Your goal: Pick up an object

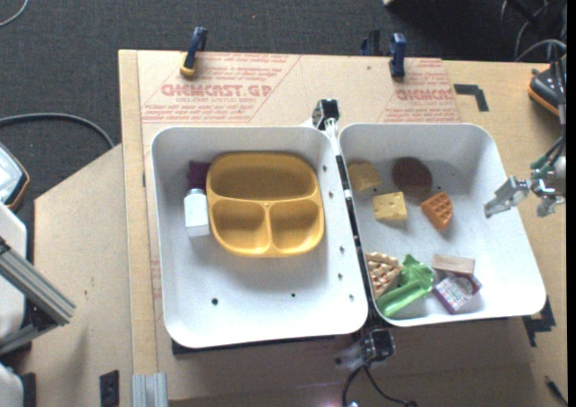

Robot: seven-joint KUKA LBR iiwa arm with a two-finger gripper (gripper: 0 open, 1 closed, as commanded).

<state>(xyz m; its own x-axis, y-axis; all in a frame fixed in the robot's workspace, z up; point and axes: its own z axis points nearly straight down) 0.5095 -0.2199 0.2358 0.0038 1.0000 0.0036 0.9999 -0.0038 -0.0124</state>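
Note:
My gripper (524, 203) hangs over the right rim of the right bin (504, 243), its two fingers spread open with nothing between them. Lying in that bin are a brown round patty (412, 176), a tan bread piece (364, 177), a yellow cheese wedge (390, 206) and an orange waffle piece (437, 211). Nearer the front lie a pizza slice (382, 272), a green vegetable (407, 286), a tan block (453, 264) and a pink packet (457, 293). The waffle piece is the closest of them, to the gripper's left.
The left bin (243, 311) holds a yellow divided plate (265, 203), a small white bottle (196, 212) and a dark purple item (198, 171). Clamps (193, 52) pin the board at the back. A black divider rail (344, 207) runs between the bins.

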